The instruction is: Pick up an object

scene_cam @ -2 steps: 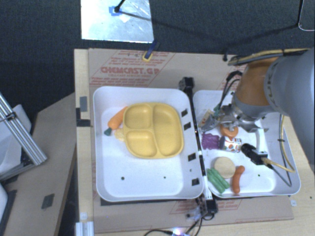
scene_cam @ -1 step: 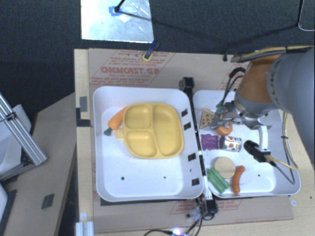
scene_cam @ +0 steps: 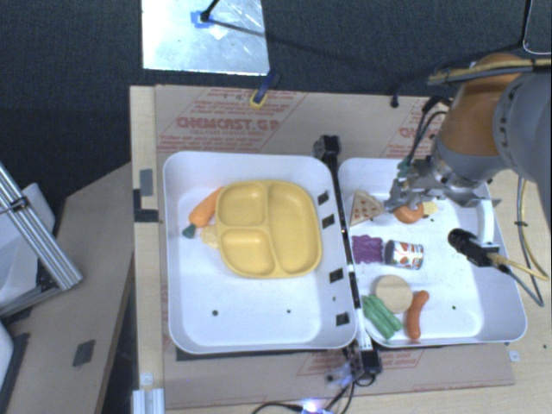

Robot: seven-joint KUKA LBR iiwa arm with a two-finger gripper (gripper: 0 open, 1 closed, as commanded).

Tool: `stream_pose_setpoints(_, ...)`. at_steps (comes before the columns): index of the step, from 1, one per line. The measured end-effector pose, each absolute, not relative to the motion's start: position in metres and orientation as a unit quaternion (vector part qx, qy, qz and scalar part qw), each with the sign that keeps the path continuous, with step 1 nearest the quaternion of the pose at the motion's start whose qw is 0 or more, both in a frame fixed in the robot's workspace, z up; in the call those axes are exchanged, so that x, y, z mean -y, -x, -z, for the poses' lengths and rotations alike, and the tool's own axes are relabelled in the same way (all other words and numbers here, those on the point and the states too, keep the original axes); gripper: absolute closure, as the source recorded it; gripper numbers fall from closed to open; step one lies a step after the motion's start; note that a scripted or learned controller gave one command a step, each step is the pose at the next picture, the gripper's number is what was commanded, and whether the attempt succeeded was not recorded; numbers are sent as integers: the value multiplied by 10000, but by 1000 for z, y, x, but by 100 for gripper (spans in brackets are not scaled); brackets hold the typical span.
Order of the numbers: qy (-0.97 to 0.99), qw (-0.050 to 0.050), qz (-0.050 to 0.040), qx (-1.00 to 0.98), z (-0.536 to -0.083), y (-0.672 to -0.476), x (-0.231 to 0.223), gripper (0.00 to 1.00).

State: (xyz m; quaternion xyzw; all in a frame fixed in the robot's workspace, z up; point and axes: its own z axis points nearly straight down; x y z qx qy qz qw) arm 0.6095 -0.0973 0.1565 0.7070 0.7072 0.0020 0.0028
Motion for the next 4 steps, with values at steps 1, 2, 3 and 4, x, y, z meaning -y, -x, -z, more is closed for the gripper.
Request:
stream_pose_setpoints(1, -7066, 27, -20, -7076, -212, -601, 99, 100)
stream_pose_setpoints(2, -7059, 14, -12, -7084, -225, -602, 99, 100)
stream_pose_setpoints(3, -7039, 16, -23, -7103, -235, -634, 54, 100)
stream_pose_setpoints(4, -7037, 10, -22, -7105, -237, -659, 0, 100)
